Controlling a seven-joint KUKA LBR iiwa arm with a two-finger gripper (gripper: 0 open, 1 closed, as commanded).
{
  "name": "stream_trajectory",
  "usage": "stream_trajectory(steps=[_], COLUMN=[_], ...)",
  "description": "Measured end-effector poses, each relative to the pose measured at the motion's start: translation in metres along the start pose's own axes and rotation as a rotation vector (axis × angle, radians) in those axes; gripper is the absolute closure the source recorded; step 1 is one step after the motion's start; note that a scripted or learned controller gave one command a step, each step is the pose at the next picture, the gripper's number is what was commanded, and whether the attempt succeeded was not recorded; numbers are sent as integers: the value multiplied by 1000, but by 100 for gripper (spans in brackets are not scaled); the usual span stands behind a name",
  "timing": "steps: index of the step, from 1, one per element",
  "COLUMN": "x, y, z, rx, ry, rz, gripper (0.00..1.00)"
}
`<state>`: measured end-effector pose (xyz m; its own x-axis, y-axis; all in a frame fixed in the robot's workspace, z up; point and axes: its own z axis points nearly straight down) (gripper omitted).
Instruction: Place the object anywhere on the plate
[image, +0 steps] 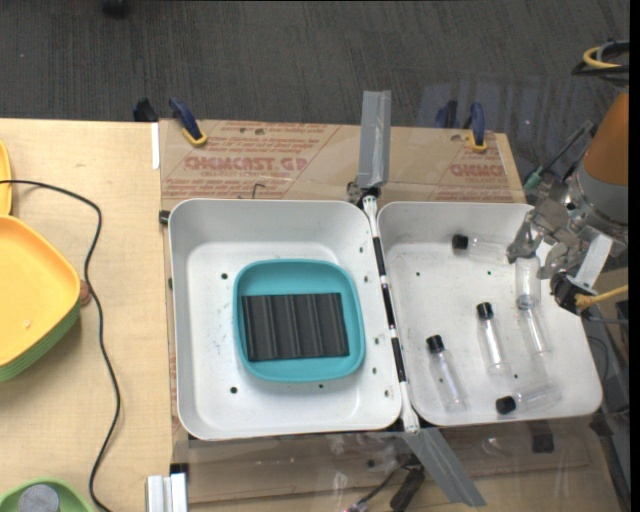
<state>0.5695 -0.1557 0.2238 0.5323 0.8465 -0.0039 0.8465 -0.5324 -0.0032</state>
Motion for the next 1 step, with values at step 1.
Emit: stream_trajectory(steps=[1], x=[0], y=[0], z=[0], rx=[0], ry=[0], rz=[0], gripper=[0])
